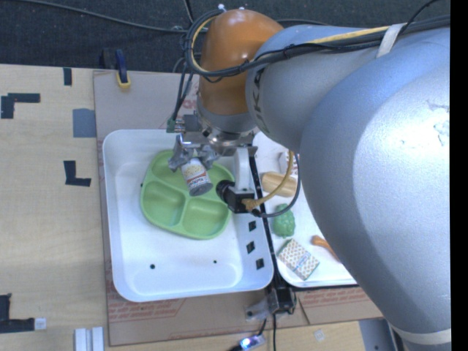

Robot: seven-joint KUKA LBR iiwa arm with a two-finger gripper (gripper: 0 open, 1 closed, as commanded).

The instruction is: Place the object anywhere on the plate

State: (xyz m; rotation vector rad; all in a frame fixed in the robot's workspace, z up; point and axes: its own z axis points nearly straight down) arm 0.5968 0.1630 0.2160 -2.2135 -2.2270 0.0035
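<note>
The grey KUKA arm (365, 159) bulks across the right half of the view, its orange band (234, 46) sitting above the wrist at the top centre, with black cables looping around it. Beneath it lies the wooden surface (44, 218), marked with dark tape pieces, and on that a sheet of cardboard (146, 93) carrying the two white bins. The left bin (124, 254) holds a green sectioned plate (172, 203), tilted slightly within the bin, its compartments facing up. The right bin (325, 276) is largely covered by the arm; in its visible part lie a tan rounded item (281, 183), a green leafy-looking item (284, 223), a chequered box (297, 258) and an orange sliver (322, 243). The claw (191, 161) hangs over the plate's upper part, its fingers pinching a small bottle (196, 178) with a white and red label, held tilted just above the plate's upper compartments. A blue-and-yellow clamp (122, 72) grips the cardboard's far edge.
</note>
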